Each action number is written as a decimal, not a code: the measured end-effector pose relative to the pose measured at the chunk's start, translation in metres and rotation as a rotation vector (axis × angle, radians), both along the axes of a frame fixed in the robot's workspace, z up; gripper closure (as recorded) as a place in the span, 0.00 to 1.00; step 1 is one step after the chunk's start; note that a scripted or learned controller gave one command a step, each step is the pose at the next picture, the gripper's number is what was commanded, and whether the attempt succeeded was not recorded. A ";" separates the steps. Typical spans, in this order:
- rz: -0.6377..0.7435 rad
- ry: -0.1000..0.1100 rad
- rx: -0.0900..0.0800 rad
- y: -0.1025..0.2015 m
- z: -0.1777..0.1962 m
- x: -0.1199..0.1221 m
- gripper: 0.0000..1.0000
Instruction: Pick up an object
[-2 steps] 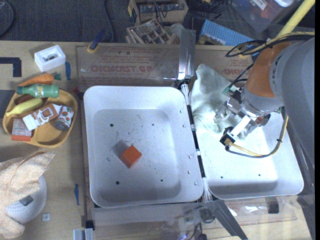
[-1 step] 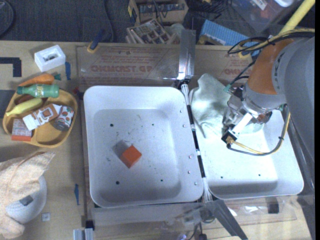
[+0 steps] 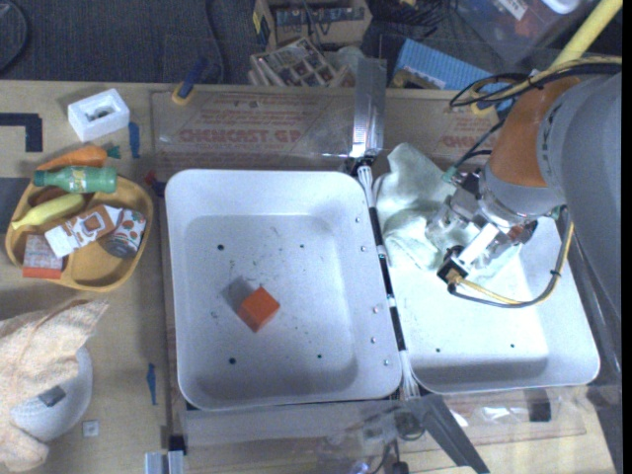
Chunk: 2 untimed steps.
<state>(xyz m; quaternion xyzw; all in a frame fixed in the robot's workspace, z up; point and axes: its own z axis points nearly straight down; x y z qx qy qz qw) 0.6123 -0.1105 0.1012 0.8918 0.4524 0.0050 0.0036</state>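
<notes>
- Gripper (image 3: pixel 441 233): I see it low over the rear-left part of the right-hand bin (image 3: pixel 494 349), at the edge of the white cloth. From this view I cannot tell how wide it stands or whether anything is gripped.
- Arm (image 3: pixel 518 151): it reaches in from the right of the view, and its orange band sits above the rear of the right-hand bin.
- Orange block (image 3: pixel 260 308): one small cube on the floor of the left-hand bin (image 3: pixel 296 215), a little left of the middle and towards the front. It is clear of every wall and well apart from the gripper.
- White cloth (image 3: pixel 407 197): it lies crumpled in the rear-left corner of the right-hand bin, against the wall shared with the other bin. I cannot tell whether the gripper touches it.
- Yellow bowl (image 3: pixel 99 276): on the bench left of the bins, holding a banana (image 3: pixel 44 210), a green bottle (image 3: pixel 79 179) and some small packets.
- White box (image 3: pixel 99 114): on the bench behind the bowl.
- Tan cloth (image 3: pixel 49 354): heaped at the front-left of the bench.
</notes>
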 end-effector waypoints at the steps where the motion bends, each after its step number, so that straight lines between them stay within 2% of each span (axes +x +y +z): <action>1: -0.332 0.041 0.006 0.000 -0.011 0.050 0.00; 2: -0.391 0.011 0.004 -0.031 0.103 0.034 0.00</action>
